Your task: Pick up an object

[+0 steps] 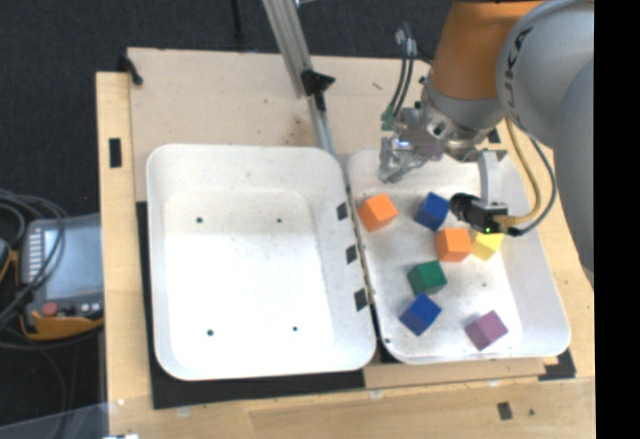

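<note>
The right bin (530, 312) holds several small cubes: an orange one (377, 211) at its upper left, a blue one (432, 210), a second orange one (453, 244), a yellow one (487, 245), a green one (427, 277), another blue one (420, 313) and a purple one (486, 328). My gripper (397, 165) hangs over the bin's far left corner, just above and right of the first orange cube. Its metal fingers point down with nothing visible between them. The arm's grey and orange body covers the bin's far right part.
The left bin (250, 257) lies beside the right one, sharing a middle rim. A slanted metal pole (285, 22) rises behind the bins. A small black part with a green light (480, 215) hangs from the arm's cables over the cubes.
</note>
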